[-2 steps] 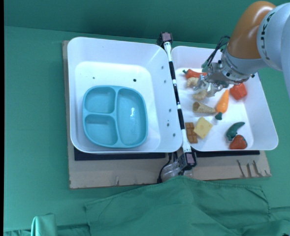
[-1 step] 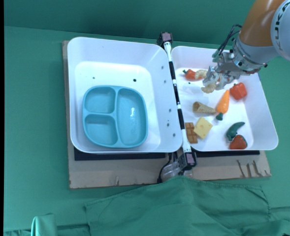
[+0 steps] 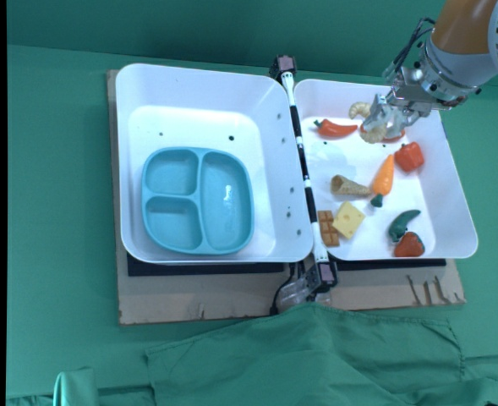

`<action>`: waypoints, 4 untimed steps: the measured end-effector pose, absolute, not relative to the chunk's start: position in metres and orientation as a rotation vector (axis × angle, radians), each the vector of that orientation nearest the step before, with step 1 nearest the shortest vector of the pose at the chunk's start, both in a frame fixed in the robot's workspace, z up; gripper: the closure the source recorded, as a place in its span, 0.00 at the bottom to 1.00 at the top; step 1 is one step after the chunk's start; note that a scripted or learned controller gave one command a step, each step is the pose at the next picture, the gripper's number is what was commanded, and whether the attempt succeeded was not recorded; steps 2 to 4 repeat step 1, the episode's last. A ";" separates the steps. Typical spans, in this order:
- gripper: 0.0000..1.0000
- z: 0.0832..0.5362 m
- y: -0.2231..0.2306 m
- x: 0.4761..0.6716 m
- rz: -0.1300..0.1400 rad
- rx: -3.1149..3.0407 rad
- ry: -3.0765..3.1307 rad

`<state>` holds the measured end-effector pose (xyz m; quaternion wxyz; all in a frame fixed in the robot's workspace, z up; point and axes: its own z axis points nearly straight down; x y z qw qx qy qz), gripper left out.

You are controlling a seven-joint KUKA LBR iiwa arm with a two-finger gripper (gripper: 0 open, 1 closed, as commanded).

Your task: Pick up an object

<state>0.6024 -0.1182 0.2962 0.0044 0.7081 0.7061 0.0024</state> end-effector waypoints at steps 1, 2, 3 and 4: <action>1.00 0.353 -0.109 0.600 0.010 2.216 2.213; 1.00 0.353 -0.109 0.600 0.010 2.216 2.213; 1.00 0.353 -0.109 0.600 0.010 2.216 2.213; 1.00 0.353 -0.109 0.600 0.010 2.216 2.213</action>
